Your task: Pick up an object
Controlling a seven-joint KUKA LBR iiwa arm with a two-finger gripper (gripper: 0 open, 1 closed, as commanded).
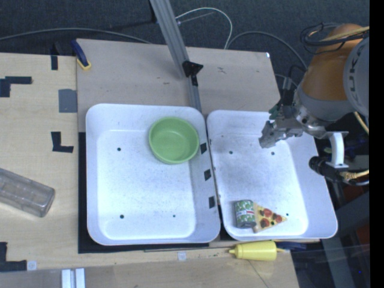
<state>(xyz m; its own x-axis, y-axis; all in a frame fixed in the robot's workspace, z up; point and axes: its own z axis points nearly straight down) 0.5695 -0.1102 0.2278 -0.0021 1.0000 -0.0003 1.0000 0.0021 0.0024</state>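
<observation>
Far left on the desk (138, 77): clear plastic container (24, 192) lying on its side, well apart from the bins, with black tape marks (59, 141) on the surface around it

Left bin (99, 179): green bowl (174, 140) upright in the far right part, close to the wall shared with the right bin

Grey pole (174, 38) slants in from the far edge and ends at a black clamp (192, 69) just beyond the seam between the bins

Right bin (315, 212): small green can (244, 213) on its side in the near part, touching a pizza-slice toy (268, 216) just to its right. Both sit near the bin's near wall

Yellow bottle (255, 251) lies on the desk just outside the near rim of the right bin

Gripper (273, 131) hangs above the far part of the right bin, nothing visible between its tips; can't tell whether it's spread or closed at this angle. It's well apart from the can and pizza slice. Arm (333, 77) with orange band comes in from the right
</observation>
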